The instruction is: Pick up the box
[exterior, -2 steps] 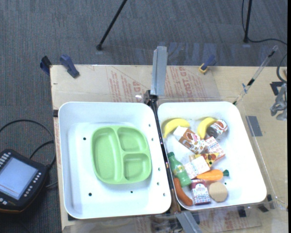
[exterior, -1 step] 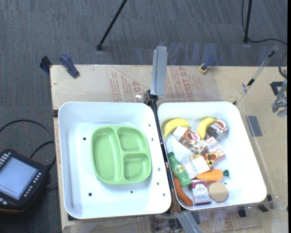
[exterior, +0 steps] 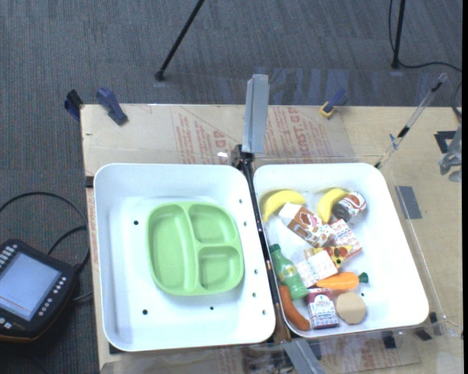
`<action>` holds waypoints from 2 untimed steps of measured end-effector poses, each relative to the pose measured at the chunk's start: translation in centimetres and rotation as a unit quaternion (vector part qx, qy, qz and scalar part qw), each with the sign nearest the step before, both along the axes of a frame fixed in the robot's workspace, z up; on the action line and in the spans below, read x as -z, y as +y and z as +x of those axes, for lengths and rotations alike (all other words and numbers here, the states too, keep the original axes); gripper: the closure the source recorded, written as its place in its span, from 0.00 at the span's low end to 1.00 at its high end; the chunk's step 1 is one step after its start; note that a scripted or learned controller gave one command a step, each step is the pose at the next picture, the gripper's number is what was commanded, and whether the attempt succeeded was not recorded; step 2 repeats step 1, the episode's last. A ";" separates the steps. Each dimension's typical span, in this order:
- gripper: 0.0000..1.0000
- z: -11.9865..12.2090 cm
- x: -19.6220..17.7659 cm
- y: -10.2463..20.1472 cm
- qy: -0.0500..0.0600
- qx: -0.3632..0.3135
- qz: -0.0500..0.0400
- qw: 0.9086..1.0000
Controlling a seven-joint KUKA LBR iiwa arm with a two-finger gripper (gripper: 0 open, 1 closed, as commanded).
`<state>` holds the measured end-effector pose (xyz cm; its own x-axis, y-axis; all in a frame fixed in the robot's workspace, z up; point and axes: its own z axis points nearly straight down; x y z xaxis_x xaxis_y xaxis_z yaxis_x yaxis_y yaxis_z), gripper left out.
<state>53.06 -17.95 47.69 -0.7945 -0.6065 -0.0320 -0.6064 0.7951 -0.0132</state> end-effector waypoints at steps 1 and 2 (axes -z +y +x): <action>1.00 0.2 -1.0 0.0 -0.004 0.002 0.001 1.000; 1.00 0.2 -1.0 0.0 -0.004 0.002 0.001 1.000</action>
